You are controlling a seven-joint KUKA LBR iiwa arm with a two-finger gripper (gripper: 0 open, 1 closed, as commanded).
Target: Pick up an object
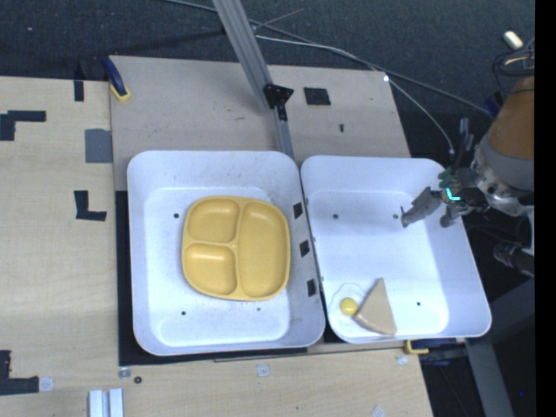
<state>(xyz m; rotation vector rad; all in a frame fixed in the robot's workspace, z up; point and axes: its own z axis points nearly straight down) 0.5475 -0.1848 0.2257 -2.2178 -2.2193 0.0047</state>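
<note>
A yellow three-compartment plate point(235, 248) lies in the left bin point(152, 189). In the right bin point(373, 176), near its front edge, a tan wedge-shaped piece point(377, 307) rests beside a small yellow ball point(348, 306). My gripper point(430, 210) hangs over the right bin's right side, well behind the wedge and ball. Its two dark fingers stand spread apart, and nothing is between them.
A grey metal pole point(248, 46) slants from the top down to the gap between the bins. Cables run across the dark floor at the top right. A blue and yellow clamp point(115, 80) sits at the bench's back left corner.
</note>
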